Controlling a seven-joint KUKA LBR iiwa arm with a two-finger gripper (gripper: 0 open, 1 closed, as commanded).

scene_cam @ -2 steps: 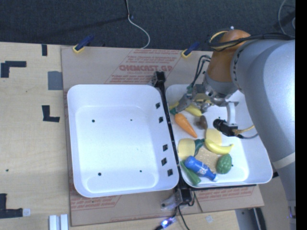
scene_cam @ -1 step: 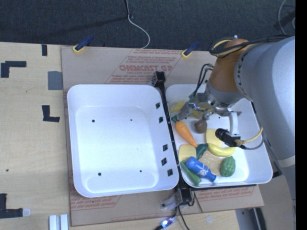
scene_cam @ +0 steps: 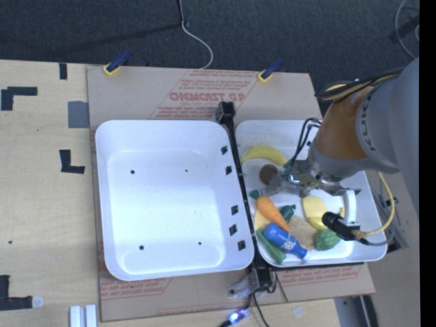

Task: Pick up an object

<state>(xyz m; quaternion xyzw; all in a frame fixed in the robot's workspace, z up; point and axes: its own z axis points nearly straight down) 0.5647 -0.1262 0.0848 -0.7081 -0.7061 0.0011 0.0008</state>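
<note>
Gripper point(scene_cam: 296, 177) hangs low over the right-hand bin point(scene_cam: 366, 206), in the middle right of the frame, at the end of the grey arm point(scene_cam: 381, 125) whose orange band point(scene_cam: 339, 129) sits just above it. Its tip is dark and crowded, so I cannot tell whether it is open or closed, and nothing can be seen in its hold.

Just left of the tip lies a small brown round thing point(scene_cam: 268, 174), and above that a yellow banana point(scene_cam: 266, 155) curves along the upper part of the bin. Below and to the right of the tip is a pale yellow lump point(scene_cam: 314, 207). An orange carrot point(scene_cam: 272, 211) lies slantwise at lower left, with a small teal piece point(scene_cam: 287, 213) against its right side. Lower still, a blue bottle point(scene_cam: 283, 239) rests over a long green piece point(scene_cam: 271, 251) near the bin's bottom edge, and a green pepper-like toy point(scene_cam: 327, 240) sits toward the lower right corner.

The left-hand bin point(scene_cam: 170, 203) fills the centre of the frame, touching the right one along a shared edge. Both stand on a cardboard sheet point(scene_cam: 204, 94) with red print, held by two blue and yellow clamps point(scene_cam: 117, 62) at its top edge, on a wooden bench point(scene_cam: 41, 203)
</note>
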